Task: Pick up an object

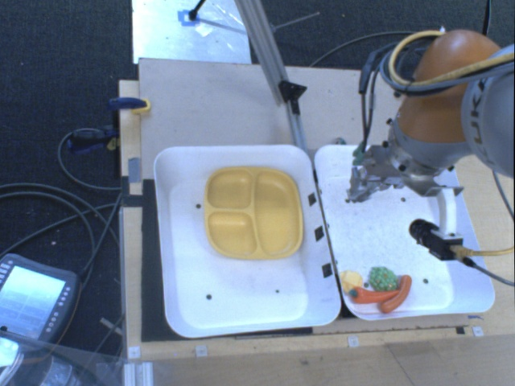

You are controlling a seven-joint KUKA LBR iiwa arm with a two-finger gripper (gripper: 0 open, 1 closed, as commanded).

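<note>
My gripper [356, 190] hangs over the back left part of the right bin [378, 236], above bare white floor. Nothing shows in it. Toy food is heaped in that bin's front corner, well in front of the gripper: a green broccoli [383, 278], a small yellow piece [351, 281], an orange carrot [368, 295] and a reddish sausage [397, 293]. A yellow divided plate [253, 212] lies flat in the middle of the left bin [179, 248].
A slanted grey pole [265, 43] ends at a black clamp near the back of the gap between the bins. Black clips [319, 233] line the shared bin edge. Cables and a teach pendant [28, 296] lie off the bench at left.
</note>
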